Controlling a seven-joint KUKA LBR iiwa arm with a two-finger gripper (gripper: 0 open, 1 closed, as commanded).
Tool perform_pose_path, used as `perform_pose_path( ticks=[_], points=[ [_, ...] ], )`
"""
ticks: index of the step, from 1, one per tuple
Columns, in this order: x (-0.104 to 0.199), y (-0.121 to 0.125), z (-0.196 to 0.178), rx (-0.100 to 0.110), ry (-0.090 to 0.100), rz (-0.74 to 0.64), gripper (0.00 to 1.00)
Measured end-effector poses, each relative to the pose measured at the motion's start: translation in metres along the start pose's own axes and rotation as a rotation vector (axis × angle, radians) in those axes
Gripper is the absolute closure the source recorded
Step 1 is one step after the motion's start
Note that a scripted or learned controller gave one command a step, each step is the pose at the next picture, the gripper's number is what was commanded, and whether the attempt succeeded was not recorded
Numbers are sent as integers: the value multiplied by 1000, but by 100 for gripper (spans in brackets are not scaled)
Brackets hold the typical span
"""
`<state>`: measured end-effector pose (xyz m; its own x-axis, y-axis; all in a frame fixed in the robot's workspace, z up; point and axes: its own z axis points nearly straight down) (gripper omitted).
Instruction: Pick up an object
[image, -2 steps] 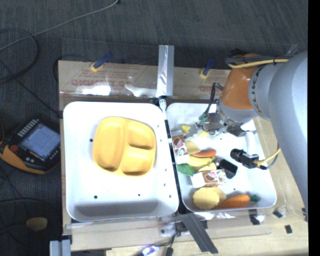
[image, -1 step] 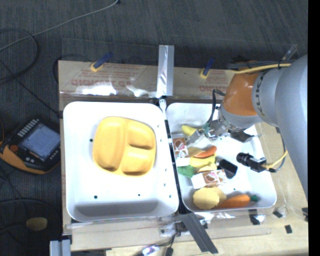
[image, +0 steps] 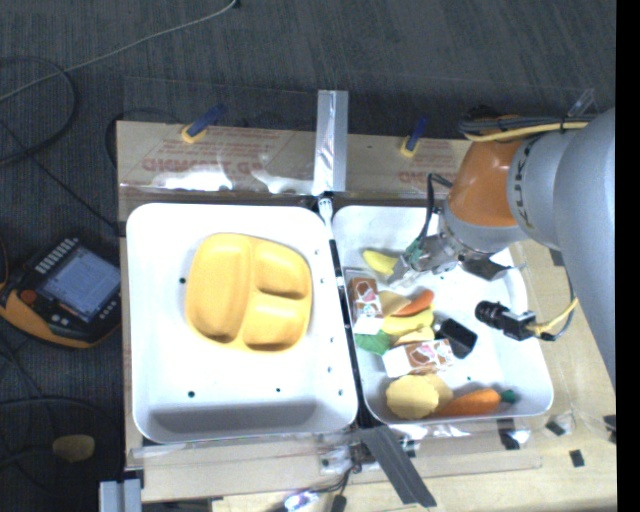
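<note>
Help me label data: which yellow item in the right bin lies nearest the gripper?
The small yellow piece beside the gripper; the round one lies near the bin's front.

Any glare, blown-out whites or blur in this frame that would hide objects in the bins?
Camera view: the left bin and right bin are bright, near blown-out white, with soft shadow along the left bin's lower wall; the clear plastic sheet behind them shows glare; the gripper area is slightly soft; the yellow tray and orange carrot stay readable.
</note>
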<state>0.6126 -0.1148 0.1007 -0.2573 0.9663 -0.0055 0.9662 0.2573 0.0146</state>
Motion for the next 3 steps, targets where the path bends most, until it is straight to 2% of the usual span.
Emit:
perform_pose_path(
  ticks=[1,2,3],
  points=[
    [54,46,-83,16,4,50,100],
    [63,33,-82,17,5,139,100],
    [63,32,-82,17,4,139,0]
  ],
)
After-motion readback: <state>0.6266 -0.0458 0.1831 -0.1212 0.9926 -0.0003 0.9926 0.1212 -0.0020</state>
